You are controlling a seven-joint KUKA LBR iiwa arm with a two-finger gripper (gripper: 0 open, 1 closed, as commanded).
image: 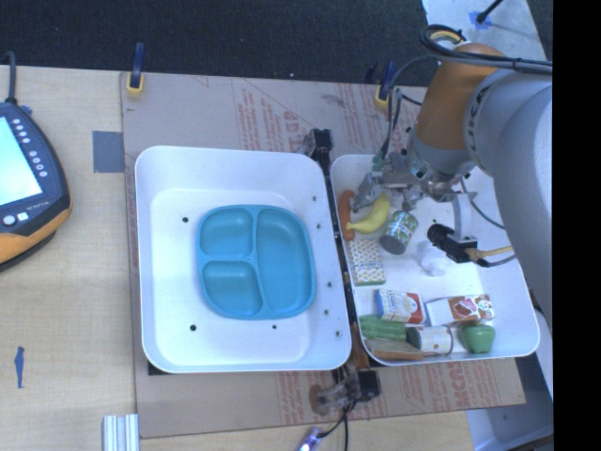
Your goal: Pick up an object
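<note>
Fruit and small packets lie in the right bin (512, 275), and the gripper (388, 194) hangs low over the far end of this bin. Whether its fingers are apart or together I cannot tell, because the wrist and its brackets cover them from where I stand.

A yellow banana (372, 218) lies just on the near side of the gripper, so close that it seems to touch it. A small can (399, 232) lies tilted just beside the banana, on the arm's side. An orange piece (346, 210) lies by the bin wall, on the gripper's other side.

Further toward me from the gripper is a small patterned box (368, 271). After it come a white carton (401, 304) and a brown packet (468, 308). Well apart from the gripper, at the near end, are a long green vegetable (383, 328), a small bottle (434, 340) and a green apple (479, 338).

The grey arm (502, 130) reaches in from the right. The left bin (169, 252) holds a blue divided plate (255, 261), well apart from the gripper. A control pendant (23, 181) rests on the table (75, 327).
</note>
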